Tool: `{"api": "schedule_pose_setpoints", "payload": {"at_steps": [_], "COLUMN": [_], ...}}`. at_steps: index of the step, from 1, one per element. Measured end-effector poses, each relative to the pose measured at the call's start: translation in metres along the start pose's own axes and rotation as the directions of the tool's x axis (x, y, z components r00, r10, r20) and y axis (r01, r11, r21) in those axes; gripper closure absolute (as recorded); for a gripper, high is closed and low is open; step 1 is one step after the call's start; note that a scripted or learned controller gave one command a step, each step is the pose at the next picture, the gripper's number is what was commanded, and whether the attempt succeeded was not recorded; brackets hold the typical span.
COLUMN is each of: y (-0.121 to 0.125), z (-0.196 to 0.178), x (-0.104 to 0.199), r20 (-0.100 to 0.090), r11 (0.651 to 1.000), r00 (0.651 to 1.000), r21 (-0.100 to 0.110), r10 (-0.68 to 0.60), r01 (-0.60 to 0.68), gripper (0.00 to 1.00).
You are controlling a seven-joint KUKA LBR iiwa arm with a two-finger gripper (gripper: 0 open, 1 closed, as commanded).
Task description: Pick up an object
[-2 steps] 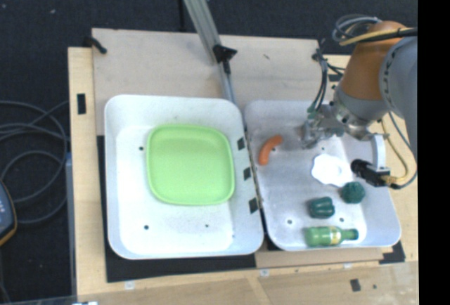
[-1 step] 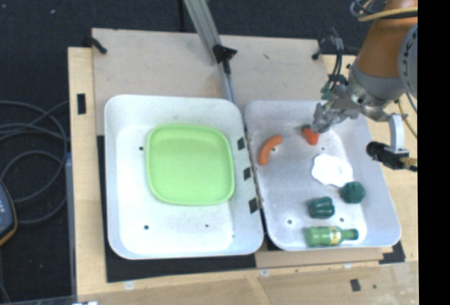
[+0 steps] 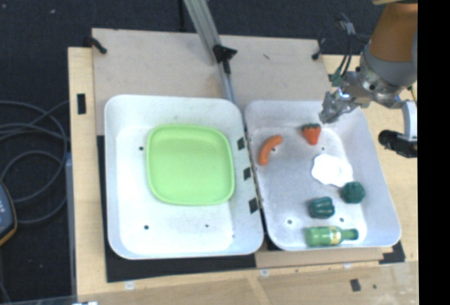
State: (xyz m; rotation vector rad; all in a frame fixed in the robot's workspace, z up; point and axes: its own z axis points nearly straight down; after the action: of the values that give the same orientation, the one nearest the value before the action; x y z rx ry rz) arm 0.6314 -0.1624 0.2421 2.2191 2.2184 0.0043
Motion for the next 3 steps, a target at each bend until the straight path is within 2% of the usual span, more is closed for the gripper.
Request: {"api": "schedule_pose_setpoints", "payload": {"at_steps": [3], "y": [0.021], "z": [-0.021], "x": [0.157], "r20": [-0.002], "r11": [1.0], "r00": [1.0], "r21": [0.004], "r10": [-0.004], "r01": [0.004], "gripper": [1.0]}}
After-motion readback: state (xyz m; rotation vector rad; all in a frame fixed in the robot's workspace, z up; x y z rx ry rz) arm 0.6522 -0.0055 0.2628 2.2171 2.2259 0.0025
